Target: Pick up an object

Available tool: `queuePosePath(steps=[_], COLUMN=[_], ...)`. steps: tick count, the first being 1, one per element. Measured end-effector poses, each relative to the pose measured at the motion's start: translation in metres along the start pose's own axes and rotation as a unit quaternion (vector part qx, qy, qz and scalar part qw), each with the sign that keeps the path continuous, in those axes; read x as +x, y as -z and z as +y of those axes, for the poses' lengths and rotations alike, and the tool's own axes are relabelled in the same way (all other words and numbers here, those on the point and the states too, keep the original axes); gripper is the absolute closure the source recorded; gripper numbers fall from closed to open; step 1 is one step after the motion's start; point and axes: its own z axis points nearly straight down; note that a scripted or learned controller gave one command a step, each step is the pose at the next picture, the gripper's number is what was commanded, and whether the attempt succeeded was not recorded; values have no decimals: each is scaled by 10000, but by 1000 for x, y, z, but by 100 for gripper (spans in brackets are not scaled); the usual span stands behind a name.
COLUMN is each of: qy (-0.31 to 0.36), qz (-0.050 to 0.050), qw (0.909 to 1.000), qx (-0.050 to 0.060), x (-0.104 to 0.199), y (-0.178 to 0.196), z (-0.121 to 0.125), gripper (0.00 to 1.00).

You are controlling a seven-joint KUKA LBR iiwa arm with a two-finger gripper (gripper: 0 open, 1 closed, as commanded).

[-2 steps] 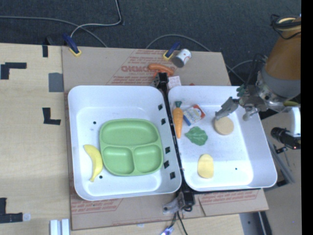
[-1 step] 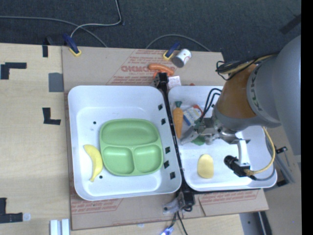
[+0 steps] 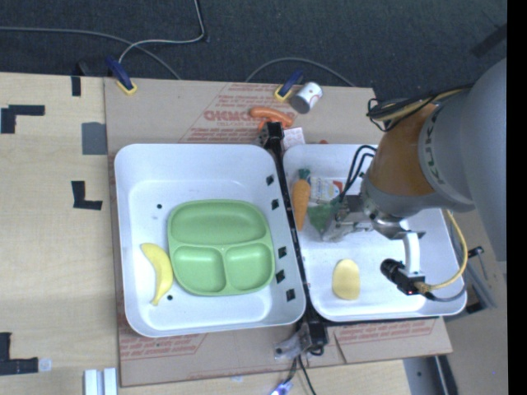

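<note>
Left bin (image 3: 132, 220): shallow, white, held a green divided tray (image 3: 221, 247) with three compartments, lying flat near the bin's middle. A yellow banana (image 3: 158, 271) lay on the bin floor just beside the tray's left edge, apart from it.

Right bin (image 3: 445, 303): shallow, white, set against the left bin along a shared divider. Contents: an orange carrot (image 3: 300, 202) lying lengthwise close to the divider; a green object (image 3: 320, 215) just right of the carrot, shape too blurred to name; a pale yellow lemon-like piece (image 3: 347, 279) lying alone toward the bin's near side, well clear of the carrot.

Arm (image 3: 412, 159): grey with orange band, reached in from the right over the right bin. Gripper (image 3: 336, 227) hung low beside the green object, near the carrot. State of the jaws: cannot be told, the tips being hidden and blurred; no item seen between them.

Bench: cardboard sheet under both bins; blue clamps (image 3: 122, 76) at its far edge
</note>
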Motion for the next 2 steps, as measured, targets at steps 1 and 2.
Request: queuePosePath(steps=[1,2], qy=[0,0], qz=[0,-9], qw=[10000,10000], qx=[2,-4], x=[0,-13], y=[0,-10], z=[0,82], gripper=[0,0])
